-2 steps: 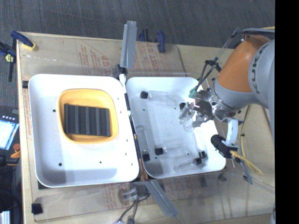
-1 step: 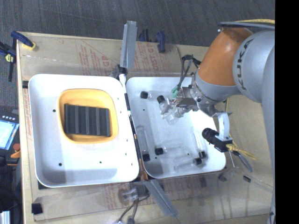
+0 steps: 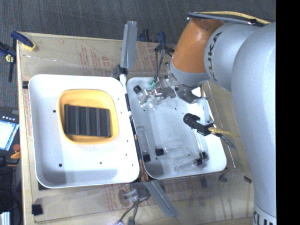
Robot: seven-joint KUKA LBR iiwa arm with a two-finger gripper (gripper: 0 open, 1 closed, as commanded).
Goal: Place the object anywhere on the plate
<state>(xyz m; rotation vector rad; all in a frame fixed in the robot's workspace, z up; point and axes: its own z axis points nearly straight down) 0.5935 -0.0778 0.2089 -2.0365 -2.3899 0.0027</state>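
Note:
A yellow plate with rounded corners lies in the left white bin. A dark grey ribbed rectangular object rests flat on the plate's middle. My gripper is over the far left corner of the right white bin, apart from the plate and the object. The grey arm with its orange band comes in from the right and hides the right bin's far right part. Nothing can be made out in the gripper.
Small black pieces lie on the right bin's near floor. A black cylinder with a yellow cable hangs off the arm over that bin. A ridge separates the bins. Clamps and brackets stand around the bench edges.

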